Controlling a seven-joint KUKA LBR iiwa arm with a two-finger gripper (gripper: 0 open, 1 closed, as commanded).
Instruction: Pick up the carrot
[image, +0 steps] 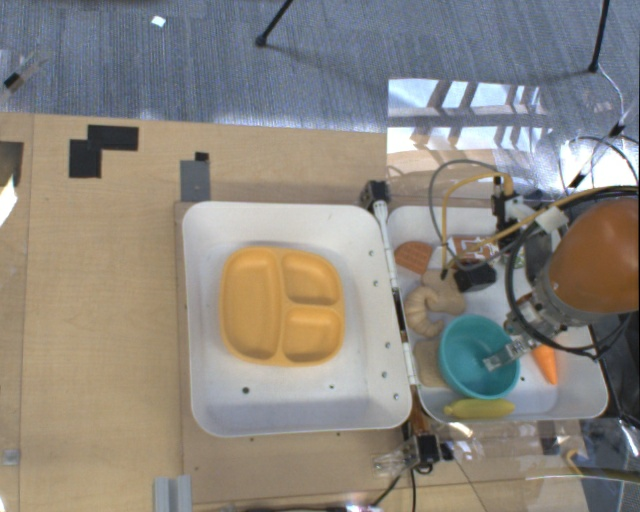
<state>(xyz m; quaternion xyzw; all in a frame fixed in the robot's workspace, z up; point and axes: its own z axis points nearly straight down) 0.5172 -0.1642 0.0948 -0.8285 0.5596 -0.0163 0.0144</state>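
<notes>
The carrot (545, 365) is a small orange piece lying in the right bin (580, 400), just right of a teal bowl (470, 355) and partly tucked under the arm. My gripper (507, 350) hangs low over the bowl's right rim, a short way left of the carrot. The grey wrist with its orange band (598, 258) looms above and hides the far end of the carrot. Nothing visible is held.
The right bin also holds a yellow banana (480, 408) at the front, a beige pastry (430, 303) left of the bowl and a brown piece (412, 256) behind it. A yellow divided plate (283, 305) sits in the left bin (210, 400). Cables loop over the right bin's back.
</notes>
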